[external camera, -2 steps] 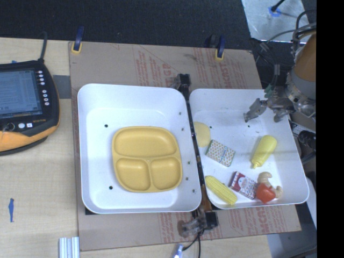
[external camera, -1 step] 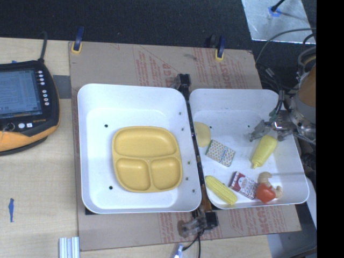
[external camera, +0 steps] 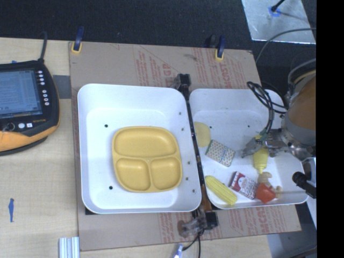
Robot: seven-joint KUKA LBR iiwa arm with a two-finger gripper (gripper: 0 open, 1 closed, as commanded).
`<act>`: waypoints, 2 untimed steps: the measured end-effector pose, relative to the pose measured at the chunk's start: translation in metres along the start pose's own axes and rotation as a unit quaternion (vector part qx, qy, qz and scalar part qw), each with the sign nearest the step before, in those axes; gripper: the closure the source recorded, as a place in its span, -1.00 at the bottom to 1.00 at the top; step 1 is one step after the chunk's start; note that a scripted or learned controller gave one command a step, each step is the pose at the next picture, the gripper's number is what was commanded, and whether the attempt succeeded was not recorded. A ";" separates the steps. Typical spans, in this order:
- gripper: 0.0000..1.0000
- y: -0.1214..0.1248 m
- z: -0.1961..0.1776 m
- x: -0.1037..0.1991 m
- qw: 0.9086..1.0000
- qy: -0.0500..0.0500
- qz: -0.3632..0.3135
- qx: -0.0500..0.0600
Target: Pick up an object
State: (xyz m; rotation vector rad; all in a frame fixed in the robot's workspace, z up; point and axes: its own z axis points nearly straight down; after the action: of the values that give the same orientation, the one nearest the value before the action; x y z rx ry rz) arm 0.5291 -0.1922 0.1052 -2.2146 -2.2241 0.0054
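Observation:
The right bin (external camera: 231,102) holds several small items. A yellow bottle-shaped toy (external camera: 261,160) lies near its right wall, and my gripper (external camera: 259,146) hovers right over that toy's upper end. To the left lies a patterned green-and-white box (external camera: 220,153), with a pale yellow round piece (external camera: 201,134) beside the left wall. Along the front edge lie a corn cob (external camera: 220,190), a red-and-white packet (external camera: 243,185) and a red toy (external camera: 265,193). The grey arm with its orange band (external camera: 302,107) comes in from the right.
The left bin (external camera: 94,144) holds a yellow three-compartment plate (external camera: 146,158). A tablet-like pendant (external camera: 24,104) rests on the bench at far left. Black cables (external camera: 264,98) hang over the right bin's far right corner. Clamps (external camera: 219,47) pin the cardboard at the back.

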 end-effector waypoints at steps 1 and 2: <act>1.00 0.000 -0.010 -0.001 1.000 -0.001 -0.003 0.001; 1.00 0.072 0.009 0.045 1.000 -0.002 -0.002 -0.006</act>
State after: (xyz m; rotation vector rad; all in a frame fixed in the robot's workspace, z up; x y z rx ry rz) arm 0.6011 -0.1466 0.0959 -2.2174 -2.2366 -0.0046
